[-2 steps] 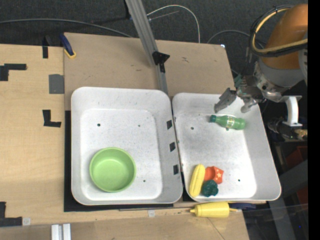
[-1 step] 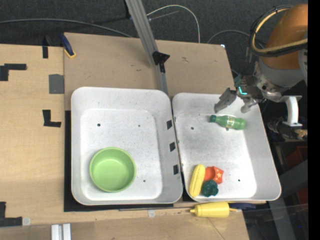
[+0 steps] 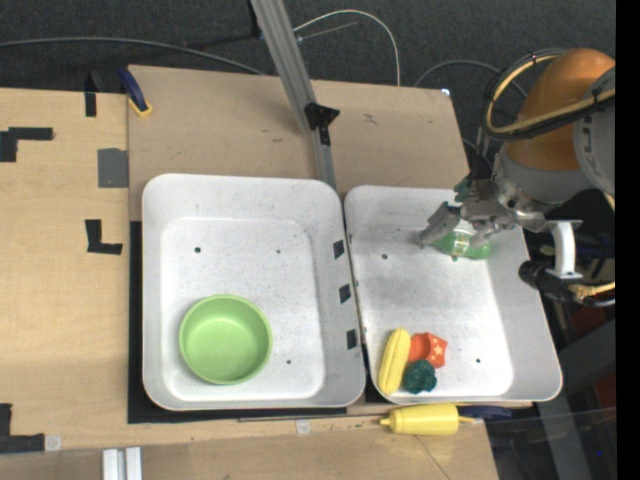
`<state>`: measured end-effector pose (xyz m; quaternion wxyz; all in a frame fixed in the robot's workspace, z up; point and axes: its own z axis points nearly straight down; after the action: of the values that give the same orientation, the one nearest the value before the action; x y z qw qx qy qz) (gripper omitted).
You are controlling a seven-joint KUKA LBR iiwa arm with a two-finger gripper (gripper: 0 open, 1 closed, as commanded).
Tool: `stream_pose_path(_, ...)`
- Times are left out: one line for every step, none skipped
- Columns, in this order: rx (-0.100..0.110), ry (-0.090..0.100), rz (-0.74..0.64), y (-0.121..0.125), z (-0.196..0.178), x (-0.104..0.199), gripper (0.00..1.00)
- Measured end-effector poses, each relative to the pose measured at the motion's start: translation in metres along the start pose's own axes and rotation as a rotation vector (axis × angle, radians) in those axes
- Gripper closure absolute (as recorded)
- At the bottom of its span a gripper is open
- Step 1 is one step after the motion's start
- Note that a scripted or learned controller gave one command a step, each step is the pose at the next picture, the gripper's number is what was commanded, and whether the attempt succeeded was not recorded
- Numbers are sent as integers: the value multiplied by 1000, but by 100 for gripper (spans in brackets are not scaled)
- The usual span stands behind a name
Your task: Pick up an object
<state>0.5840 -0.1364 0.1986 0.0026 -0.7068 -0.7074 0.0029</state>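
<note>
Over the right bin: my gripper (image 3: 462,236) hangs low above the far part of the right bin (image 3: 520,368), reaching in from its right side; my grey wrist and orange band sit just beyond that bin's right rim
Fingers: closed around a small translucent green object (image 3: 474,247); it shows between my fingertips, close over the bin floor
Near corner of the right bin: a yellow banana-shaped toy (image 3: 393,359), an orange-red piece (image 3: 431,347) and a dark green lump (image 3: 420,377) lie bunched together, touching, well apart from my gripper
Left of the right bin: the left bin (image 3: 240,198), rims touching; a green bowl (image 3: 225,339) stands upright in its near left part
Just outside the right bin's near rim: a yellow bottle-like thing (image 3: 424,420) lies on its side on the bench
</note>
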Motion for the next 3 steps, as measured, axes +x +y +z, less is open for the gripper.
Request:
stream_pose_path(-1, 0, -1, 9, 51, -1, 0)
stream_pose_path(0, 0, -1, 7, 106, 0, 0)
stream_pose_path(-5, 1, -2, 9, 93, 0, 100)
